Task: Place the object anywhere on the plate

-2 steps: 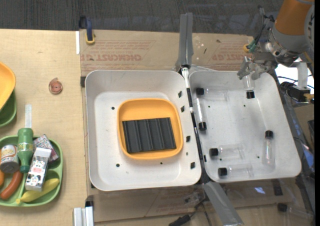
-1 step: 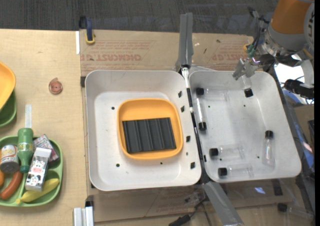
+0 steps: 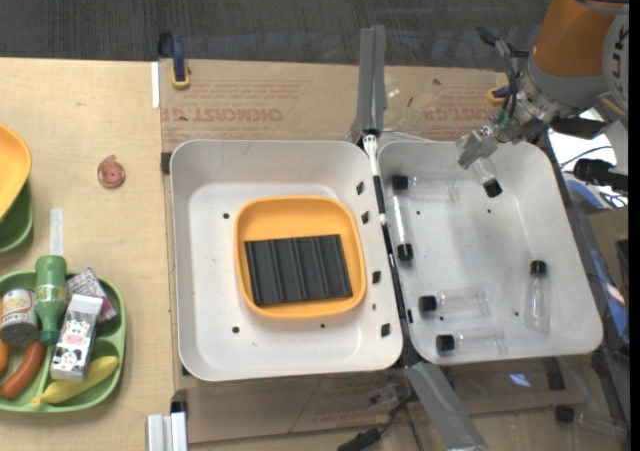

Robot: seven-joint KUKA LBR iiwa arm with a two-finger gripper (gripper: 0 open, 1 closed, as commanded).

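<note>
A yellow plate [image 3: 296,216] lies in the middle of the left bin [image 3: 200,269], and a dark grey ribbed slab [image 3: 300,270] covers most of it. Several clear vials with black caps lie in the right bin [image 3: 570,269], among them one by the left wall [image 3: 401,229] and one at the right [image 3: 538,291]. My gripper [image 3: 477,147] hangs over the right bin's far edge. A small clear vial with a black cap [image 3: 490,185] sits just below its tip; whether it is gripped or lying on the bin floor cannot be made out.
Two more vials [image 3: 455,301] lie near the right bin's front. A metal divider post [image 3: 371,79] stands between the bins at the back. On the wooden table to the left sit a green tray of toy food [image 3: 60,339] and a yellow bowl [image 3: 10,174].
</note>
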